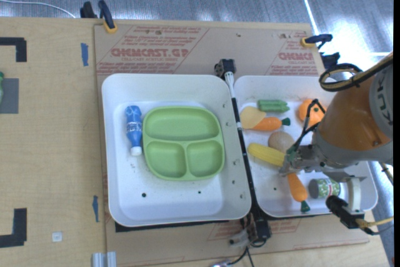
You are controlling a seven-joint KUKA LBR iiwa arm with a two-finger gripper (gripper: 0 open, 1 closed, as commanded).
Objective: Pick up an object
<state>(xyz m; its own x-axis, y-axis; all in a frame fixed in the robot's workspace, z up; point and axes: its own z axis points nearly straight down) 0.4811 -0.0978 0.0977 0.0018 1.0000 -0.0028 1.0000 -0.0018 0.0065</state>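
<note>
Tool low over corn (right bin), green tray left

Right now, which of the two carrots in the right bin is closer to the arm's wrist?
The lower carrot, lying just below the corn cob and right by the wrist. The other carrot sits farther up the right bin, beside the green vegetable.

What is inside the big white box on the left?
The left bin holds a green divided plate and a blue bottle beside it. Whatever lies under the plate is covered.
</note>
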